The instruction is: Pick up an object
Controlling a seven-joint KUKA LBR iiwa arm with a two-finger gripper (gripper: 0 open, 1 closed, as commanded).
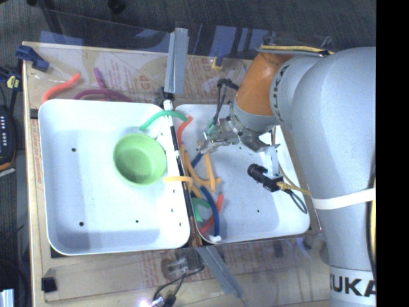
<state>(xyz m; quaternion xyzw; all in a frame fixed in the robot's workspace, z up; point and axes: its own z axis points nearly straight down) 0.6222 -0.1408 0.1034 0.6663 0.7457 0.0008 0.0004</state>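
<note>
The claw [208,141] hangs over the right bin [291,219], near its left wall; its state cannot be told. Tangled toys [203,187] lie just below. It might snag several, or slip.

Bowl [140,159] in left bin [70,226]; tangled pieces [203,184] in right bin [281,226].
</note>
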